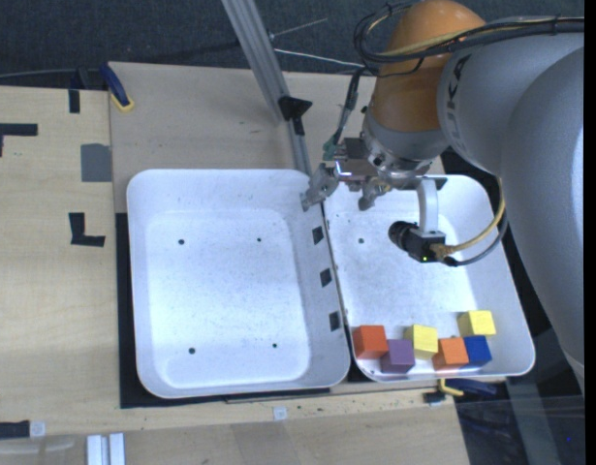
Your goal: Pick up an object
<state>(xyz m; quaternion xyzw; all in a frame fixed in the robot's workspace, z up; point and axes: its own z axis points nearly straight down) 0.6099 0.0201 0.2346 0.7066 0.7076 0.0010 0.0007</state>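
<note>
arm: grey KUKA w/ orange band [428,27] above the wrist; comes in from the right, bulk covering the upper right of the view; wrist sits over the far end of the right bin
gripper [348,194]: over the far left corner of the right bin, near the divide betw. the two bins; two short metal fingers [317,194] seem to point down-left; can't tell if they're apart or together; nothing visible betw. them
black module [414,240]: small dark unit hanging below the wrist, green light on it, cable looping to the right
right bin [375,260]: shallow, white, speckled floor; all blocks sit in its near end, well apart from the gripper
blocks: small cubes, plain colours, six in all; orange block [369,340] at left; purple block [401,355] just beside it, nearer the front rim; yellow block [424,339] next; second orange block [453,353] touching a blue block [478,350]; second yellow block [478,323] behind the blue one; none lifted, all resting on the bin floor
left bin [225,279]: white, shallow, a few dark dots on the floor
bench [46,289]: light wood, black tape marks at left
metal rail [259,56]: slanted grey bar from the top to the bins' shared edge
</note>
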